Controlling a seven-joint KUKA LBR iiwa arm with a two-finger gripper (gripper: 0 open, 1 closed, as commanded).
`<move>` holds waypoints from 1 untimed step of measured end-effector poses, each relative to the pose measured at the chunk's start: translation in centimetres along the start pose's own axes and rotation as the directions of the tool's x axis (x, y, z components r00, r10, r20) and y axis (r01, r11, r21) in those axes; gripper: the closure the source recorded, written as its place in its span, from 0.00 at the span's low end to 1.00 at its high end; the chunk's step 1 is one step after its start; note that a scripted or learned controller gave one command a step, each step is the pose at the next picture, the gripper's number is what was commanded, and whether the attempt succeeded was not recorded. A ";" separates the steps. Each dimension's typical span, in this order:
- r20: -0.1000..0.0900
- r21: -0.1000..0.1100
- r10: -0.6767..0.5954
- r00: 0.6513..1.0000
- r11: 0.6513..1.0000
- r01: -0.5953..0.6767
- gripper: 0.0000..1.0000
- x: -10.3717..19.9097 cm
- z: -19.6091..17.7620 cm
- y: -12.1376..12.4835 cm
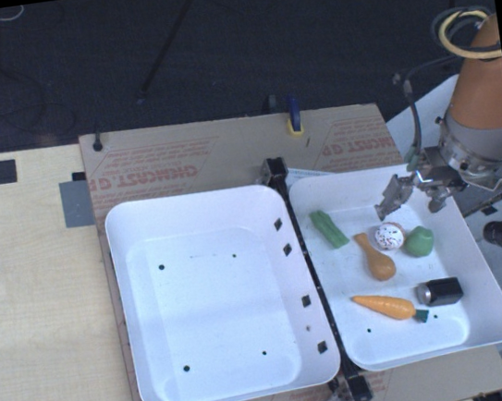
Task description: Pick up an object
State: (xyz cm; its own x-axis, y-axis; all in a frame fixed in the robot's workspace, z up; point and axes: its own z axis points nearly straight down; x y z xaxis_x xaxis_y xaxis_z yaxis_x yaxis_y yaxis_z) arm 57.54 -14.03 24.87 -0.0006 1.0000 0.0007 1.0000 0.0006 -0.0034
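Open-fingered gripper [414, 194] is hovering over the right bin [494, 327]; below are lying a glossy tapered carrot [385, 306] and a speckled white ball [388, 237].

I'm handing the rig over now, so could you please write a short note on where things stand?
Pincer: open, holding nothing, above the right bin near its far edge.
Things, all in the right bin: green block, white ball, tan gourd-shaped piece, green lump, carrot, dark cylinder.
Done: nothing picked.
Left: lower, close on one object, lift.
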 end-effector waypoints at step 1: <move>-0.002 0.006 -0.001 1.000 1.000 0.001 0.00 2.4 4.3 -2.5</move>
State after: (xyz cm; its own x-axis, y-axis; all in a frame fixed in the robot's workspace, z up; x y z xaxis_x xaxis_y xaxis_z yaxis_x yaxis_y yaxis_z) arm 55.06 -11.60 20.58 -0.0013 1.0000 0.0029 1.0000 0.0013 -0.0093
